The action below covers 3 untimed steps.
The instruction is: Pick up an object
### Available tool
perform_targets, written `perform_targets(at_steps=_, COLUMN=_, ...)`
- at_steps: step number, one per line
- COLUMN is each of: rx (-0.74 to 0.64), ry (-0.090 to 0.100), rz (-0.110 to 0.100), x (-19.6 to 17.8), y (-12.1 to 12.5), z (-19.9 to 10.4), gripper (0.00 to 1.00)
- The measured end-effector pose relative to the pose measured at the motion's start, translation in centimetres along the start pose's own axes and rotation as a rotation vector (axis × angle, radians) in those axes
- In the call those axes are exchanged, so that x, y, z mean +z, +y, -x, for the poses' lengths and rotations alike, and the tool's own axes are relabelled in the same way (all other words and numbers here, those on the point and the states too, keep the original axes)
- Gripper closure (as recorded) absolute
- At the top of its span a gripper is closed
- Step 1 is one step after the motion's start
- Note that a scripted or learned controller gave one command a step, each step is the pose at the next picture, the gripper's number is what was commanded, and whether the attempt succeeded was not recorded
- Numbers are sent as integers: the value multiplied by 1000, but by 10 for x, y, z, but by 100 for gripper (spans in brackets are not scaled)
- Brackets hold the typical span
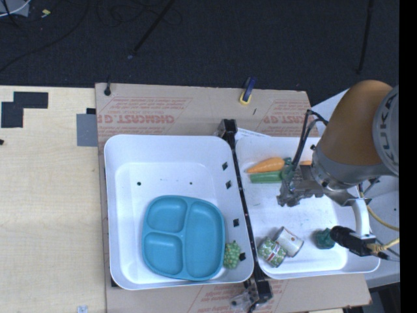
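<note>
In the right bin [326,261], my gripper [287,195] hangs low over the floor, just below an orange carrot with a green top [266,167] lying near the far wall. A small tin can [280,246] lies on its side toward the bin's front, well below the gripper. A small dark green object [324,239] rests at the front right. The arm's orange band [355,126] and grey wrist hide the bin's right part. Nothing is visible between the fingers.
The left bin [120,175] holds a blue divided plate [182,237] and a bunch of green grapes [232,254] against its right wall. A black divider [236,188] separates the bins. A yellow and blue clamp [247,91] sits on the cardboard's far edge.
</note>
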<state>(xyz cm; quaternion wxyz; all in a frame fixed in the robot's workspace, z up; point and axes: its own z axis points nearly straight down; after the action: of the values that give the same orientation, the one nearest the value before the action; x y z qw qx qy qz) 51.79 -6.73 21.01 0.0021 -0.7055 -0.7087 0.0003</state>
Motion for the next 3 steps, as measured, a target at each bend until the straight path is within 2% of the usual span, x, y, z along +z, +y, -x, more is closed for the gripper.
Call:
perform_targets(at_steps=2, rx=-1, ry=0, rz=1, x=-23, y=13, z=-100, gripper=100)
perform_targets(at_steps=3, rx=-1, ry=-1, rz=-3, x=-7, y=8, z=-156, gripper=100)
